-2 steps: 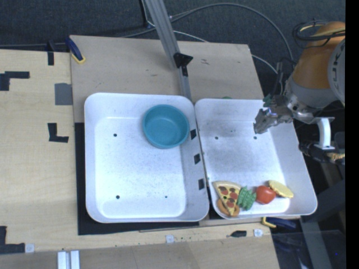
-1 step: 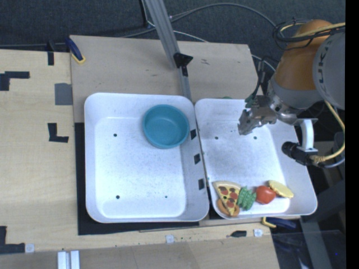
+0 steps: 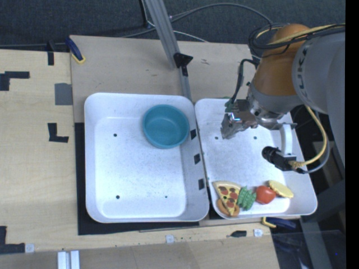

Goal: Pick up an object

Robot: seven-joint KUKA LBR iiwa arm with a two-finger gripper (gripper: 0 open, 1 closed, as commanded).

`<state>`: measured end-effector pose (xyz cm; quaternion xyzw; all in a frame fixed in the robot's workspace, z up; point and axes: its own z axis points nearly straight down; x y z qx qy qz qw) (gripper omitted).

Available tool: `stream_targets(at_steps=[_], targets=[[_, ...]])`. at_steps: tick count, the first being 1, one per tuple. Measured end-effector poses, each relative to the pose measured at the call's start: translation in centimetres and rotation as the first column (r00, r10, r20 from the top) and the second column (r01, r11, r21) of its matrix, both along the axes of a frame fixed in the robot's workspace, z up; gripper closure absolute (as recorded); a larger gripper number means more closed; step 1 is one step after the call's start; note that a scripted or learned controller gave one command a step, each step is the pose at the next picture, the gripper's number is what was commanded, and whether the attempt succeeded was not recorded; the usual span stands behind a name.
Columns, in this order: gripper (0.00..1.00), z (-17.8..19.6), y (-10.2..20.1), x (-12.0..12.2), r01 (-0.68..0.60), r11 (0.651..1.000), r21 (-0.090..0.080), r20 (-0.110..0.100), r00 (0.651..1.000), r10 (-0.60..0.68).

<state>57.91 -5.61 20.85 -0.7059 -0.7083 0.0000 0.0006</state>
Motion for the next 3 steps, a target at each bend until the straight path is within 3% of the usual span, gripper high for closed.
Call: stream_targets(at_steps=[1,3], targets=[[1.00,0.4,5.2,-2.2,-0.001,1.000,0.000,0.001,1.000,0.001],[1.00,2.7,15.3,-4.3,-0.001,1.000,0.000,0.000,1.000,0.001]])
